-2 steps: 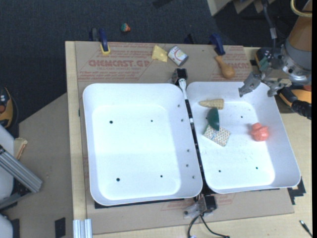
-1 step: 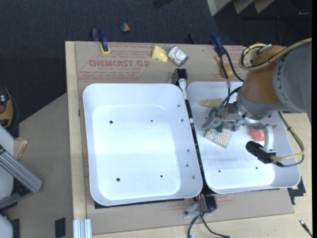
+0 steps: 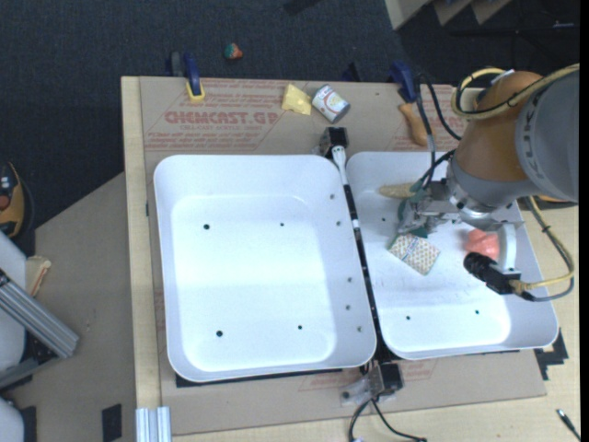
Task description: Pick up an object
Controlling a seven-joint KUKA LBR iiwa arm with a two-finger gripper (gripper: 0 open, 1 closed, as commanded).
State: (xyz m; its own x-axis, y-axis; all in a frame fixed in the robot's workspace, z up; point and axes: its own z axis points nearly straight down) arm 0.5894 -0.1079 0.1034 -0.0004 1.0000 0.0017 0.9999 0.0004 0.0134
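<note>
My gripper (image 3: 420, 221) reaches into the right bin (image 3: 460, 334) from the right, low over its back left part. Just below it lies a small square pad with a dotted pattern (image 3: 414, 252), tilted like a diamond. A pale tan stick-like piece (image 3: 396, 191) lies to the gripper's upper left, with a bit of green beside it. Close beside the wrist on the right, a pink object (image 3: 482, 242) rests in the same bin. I see nothing clearly between the fingers.
The left bin (image 3: 184, 182) stands beside the right one. On the bench behind the bins lie a yellow piece (image 3: 296, 99), a small white box (image 3: 330, 104) and an orange object (image 3: 414, 122). Blue clamps (image 3: 192, 74) grip the back edge.
</note>
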